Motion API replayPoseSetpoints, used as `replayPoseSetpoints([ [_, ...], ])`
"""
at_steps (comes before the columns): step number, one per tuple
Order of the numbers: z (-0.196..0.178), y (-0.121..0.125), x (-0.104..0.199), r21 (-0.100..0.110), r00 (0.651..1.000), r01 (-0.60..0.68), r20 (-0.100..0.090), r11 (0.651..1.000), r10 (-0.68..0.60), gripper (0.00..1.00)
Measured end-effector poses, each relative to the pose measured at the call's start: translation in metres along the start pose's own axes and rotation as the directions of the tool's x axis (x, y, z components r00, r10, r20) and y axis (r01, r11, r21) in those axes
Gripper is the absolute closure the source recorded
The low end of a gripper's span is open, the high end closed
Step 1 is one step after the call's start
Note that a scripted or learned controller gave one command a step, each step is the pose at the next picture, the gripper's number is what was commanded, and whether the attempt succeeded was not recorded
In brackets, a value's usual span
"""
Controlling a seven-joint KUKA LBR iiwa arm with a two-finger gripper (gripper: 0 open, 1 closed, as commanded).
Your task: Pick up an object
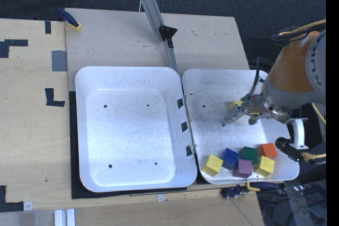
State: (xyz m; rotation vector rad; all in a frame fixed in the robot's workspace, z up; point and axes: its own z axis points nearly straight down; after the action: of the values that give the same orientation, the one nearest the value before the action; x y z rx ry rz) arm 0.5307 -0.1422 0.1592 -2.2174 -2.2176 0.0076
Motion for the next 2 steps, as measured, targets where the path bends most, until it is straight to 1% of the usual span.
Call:
replayPoseSetpoints([
  [1,0.044,0.001,-0.001,-0.001,1.000,0.001,0.000,1.000,-0.001,0.00],
  [2,0.069,0.000,0.000,-0.004,1.000,0.001,0.001,1.000,-0.001,0.00],
])
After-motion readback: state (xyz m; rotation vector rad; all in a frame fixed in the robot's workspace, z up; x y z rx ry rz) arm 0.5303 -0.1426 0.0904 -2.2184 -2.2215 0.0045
